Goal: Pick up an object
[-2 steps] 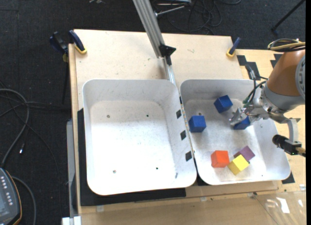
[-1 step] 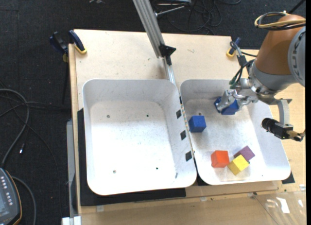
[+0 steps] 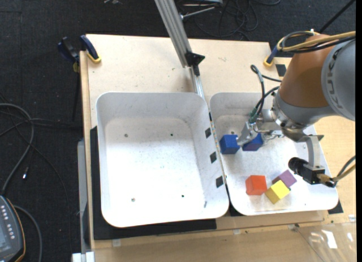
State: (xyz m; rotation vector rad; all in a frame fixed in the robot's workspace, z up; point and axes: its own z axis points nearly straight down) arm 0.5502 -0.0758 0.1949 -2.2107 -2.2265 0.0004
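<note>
Blue cube near right bin's left wall, beside gripper.

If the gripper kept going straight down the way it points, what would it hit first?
Most likely the dark blue block right at the gripper tips, in the right bin. The brighter blue cube sits just beside it, to its left in the view. Depth is hard to judge from this slanted view.

A robotics lab, by the look of it: a grey and orange robot arm reaches over two white bins on a plywood bench, black cables trailing across dark carpet.
</note>
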